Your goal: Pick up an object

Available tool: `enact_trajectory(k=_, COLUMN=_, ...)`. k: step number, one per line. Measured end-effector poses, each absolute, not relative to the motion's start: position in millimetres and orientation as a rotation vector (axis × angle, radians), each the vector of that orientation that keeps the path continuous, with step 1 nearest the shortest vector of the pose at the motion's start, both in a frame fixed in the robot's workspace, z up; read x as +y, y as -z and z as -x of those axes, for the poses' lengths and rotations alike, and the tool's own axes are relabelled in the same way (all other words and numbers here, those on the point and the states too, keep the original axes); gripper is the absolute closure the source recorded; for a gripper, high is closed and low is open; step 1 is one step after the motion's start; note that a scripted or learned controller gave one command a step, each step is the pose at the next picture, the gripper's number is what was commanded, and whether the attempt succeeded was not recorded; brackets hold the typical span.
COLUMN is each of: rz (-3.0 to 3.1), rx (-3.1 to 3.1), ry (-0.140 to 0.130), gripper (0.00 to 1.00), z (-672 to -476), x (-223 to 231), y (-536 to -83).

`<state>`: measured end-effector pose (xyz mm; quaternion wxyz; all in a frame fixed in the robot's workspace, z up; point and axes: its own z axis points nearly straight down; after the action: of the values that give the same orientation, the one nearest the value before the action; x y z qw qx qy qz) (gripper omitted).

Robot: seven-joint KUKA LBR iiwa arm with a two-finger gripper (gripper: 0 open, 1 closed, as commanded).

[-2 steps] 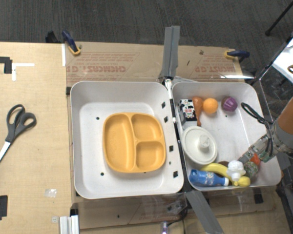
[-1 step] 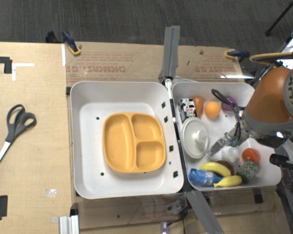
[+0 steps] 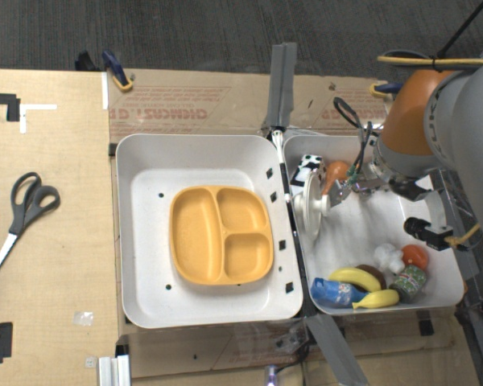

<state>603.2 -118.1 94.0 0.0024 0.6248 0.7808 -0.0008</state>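
Where toys [image 3: 369, 284] lie, arm [image 3: 435, 119] reaches

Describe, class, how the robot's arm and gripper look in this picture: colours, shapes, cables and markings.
The arm is a thick, rounded grey body with a bulging orange band above the wrist. Thin black cables loop near the wrist, and a yellow-and-black one runs along the top edge. The gripper is a small cluster of dark and metallic parts with bits of coloured wiring, too blurred to detail. No readable markings are visible.
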Motion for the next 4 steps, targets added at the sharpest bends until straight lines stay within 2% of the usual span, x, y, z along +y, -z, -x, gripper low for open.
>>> enact_trajectory(k=1, rz=-2.082, rx=2.366, ry=0.059, gripper=0.00, z=-648.5, x=-128, y=-91)
enact_trajectory(k=2, rz=-2.072, rx=2.363, ry=0.029, gripper=1.00, z=-654.2, x=-123, y=-104)
enact_trajectory(k=3, rz=-1.621, rx=2.690, ry=0.002, gripper=1.00, z=-571.2, x=-183, y=-141)
enact_trajectory(k=4, rz=-1.555, rx=2.726, ry=0.000, gripper=1.00, z=-614.7, x=-132, y=-246)
